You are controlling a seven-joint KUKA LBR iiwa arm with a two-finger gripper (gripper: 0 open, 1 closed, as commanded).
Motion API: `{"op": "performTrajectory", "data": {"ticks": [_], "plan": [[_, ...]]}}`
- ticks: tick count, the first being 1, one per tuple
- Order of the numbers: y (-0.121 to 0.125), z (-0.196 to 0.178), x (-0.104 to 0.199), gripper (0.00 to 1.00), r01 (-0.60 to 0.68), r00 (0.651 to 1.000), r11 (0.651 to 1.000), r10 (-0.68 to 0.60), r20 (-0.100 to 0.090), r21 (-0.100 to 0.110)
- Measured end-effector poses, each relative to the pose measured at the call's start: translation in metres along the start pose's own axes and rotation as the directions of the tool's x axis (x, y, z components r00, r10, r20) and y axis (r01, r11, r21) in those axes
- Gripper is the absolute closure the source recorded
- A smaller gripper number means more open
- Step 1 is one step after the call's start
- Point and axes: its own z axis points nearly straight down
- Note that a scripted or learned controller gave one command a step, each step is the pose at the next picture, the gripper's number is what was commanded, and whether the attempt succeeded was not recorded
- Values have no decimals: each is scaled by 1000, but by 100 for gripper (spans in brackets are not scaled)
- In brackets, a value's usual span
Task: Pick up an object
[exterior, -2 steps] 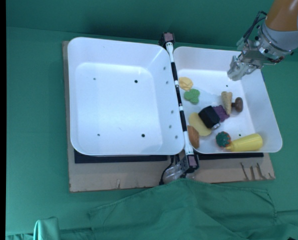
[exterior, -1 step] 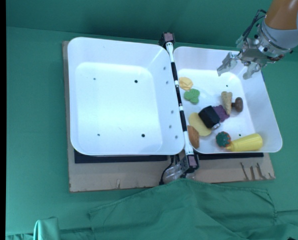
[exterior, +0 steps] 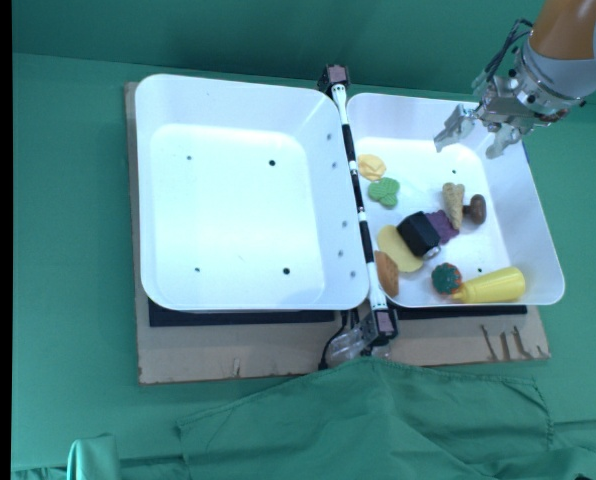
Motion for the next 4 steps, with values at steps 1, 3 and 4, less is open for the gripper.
{"op": "performTrajectory", "data": {"ticks": [1,3,4], "plan": [[64,80,-1,0,4,1000,1000,-4,1,-2],[14,83,28,0,-3,1000,1000,3,-1,5],[-59,84,11,0,-4,1000,1000,4,-1,6]]}}
